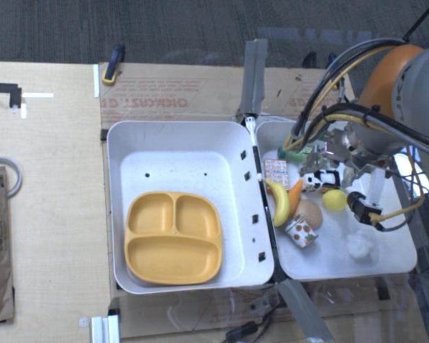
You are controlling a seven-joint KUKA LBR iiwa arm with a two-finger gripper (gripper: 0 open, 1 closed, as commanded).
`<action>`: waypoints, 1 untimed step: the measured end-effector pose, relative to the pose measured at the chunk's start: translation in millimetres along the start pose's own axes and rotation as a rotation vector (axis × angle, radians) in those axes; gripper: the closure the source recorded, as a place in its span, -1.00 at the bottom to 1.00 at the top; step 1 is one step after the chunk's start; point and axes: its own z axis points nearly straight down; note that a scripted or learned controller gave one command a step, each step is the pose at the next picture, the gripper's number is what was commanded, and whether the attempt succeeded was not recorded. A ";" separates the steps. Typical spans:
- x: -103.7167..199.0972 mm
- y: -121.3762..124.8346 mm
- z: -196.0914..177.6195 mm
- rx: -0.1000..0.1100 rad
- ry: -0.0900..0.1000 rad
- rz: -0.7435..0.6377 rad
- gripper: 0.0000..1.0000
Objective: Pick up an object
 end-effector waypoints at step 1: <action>-88.3 -11.5 -33.2 0.000 0.001 0.047 -1.00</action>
